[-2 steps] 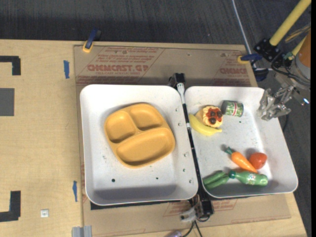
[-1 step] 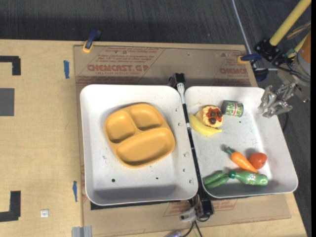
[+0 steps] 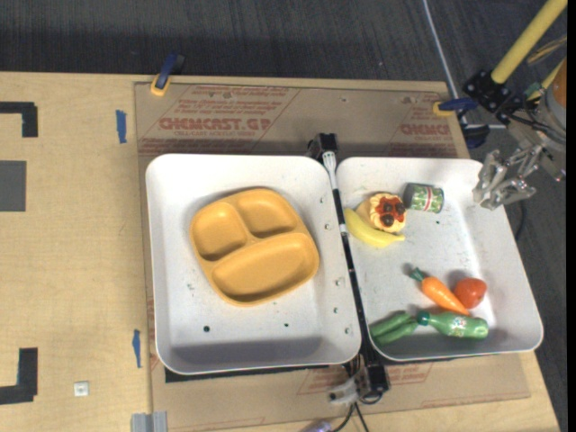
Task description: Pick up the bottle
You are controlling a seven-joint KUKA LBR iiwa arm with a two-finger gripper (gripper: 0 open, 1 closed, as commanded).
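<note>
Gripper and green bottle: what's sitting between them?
In the camera view, the tomato lies roughly between the gripper and the bottle; otherwise bare bin floor.

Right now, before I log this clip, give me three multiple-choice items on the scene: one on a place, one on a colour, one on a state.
1. Where does the green bottle lie?
A. In the left bin, on the tray
B. In the right bin, near its front edge
C. On the cardboard outside the bins

2. What colour is the divided tray in the left bin?
A. Yellow-orange
B. Blue
C. Black

3. How does the gripper stand to the bottle?
A. It has lifted the bottle above the bin
B. It presses the bottle against the tray
C. It is apart from it, at the right bin's far right corner

Answers:
1. B: the bottle lies on its side beside the carrot and tomato.
2. A: the tray is plainly yellow-orange.
3. C: the gripper is at the far corner, the bottle at the near edge.
</note>
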